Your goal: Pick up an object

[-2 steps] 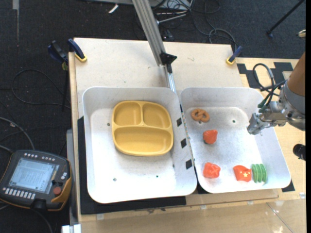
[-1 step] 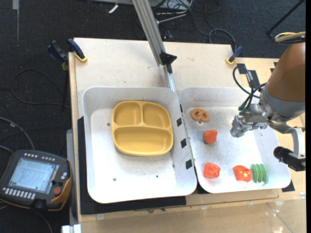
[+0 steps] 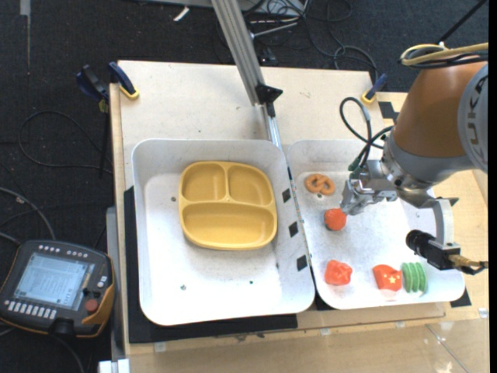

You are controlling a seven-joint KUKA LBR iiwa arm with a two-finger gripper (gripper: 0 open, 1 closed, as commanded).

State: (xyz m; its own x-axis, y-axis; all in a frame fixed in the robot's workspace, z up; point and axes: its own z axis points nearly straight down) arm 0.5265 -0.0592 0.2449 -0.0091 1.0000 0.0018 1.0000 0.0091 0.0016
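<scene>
Worktop: carries two shallow white bins side by side, arm reaching in from the right.
Arm: grey with orange band, bent down over the right bin.
Left bin: holds a yellow divided plate, apart from the work.
Right bin: holds the loose items; a pretzel at the far left, a red piece and a red and green piece along the near edge.
Hand: low over the right bin, tips pointing down just beside and above a small orange ball.
Hand state: cannot tell whether spread or pressed together; nothing seen between the tips.
Step in hand: judged as approach, ball not yet gripped.
Next move: calls for centring over the ball, lowering, then closing and lifting.
</scene>
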